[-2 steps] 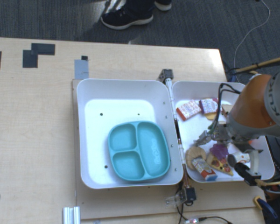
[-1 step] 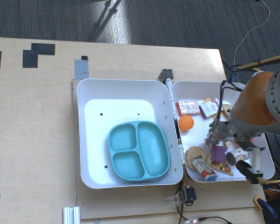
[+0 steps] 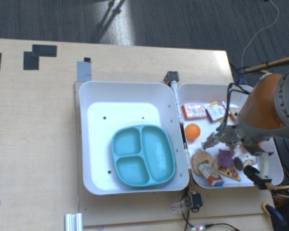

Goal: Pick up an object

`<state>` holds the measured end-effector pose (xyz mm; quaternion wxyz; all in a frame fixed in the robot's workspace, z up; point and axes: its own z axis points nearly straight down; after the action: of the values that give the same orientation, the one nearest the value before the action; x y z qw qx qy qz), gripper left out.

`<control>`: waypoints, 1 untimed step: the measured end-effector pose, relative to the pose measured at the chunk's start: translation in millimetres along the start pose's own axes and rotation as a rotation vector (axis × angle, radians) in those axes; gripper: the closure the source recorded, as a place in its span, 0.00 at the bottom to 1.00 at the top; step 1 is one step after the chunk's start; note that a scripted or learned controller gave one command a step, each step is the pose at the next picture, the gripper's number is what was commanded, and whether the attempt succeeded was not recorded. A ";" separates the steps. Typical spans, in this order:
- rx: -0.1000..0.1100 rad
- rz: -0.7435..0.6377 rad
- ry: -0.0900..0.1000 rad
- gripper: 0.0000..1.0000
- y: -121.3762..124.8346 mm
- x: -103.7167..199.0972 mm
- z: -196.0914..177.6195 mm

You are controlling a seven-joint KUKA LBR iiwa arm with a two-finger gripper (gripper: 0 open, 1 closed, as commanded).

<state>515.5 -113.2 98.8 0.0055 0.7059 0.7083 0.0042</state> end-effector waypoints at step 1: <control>-0.003 -0.002 0.000 1.00 1.6 0.7 -10.6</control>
<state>516.9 -112.5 109.4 0.0066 0.7053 0.7088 0.0055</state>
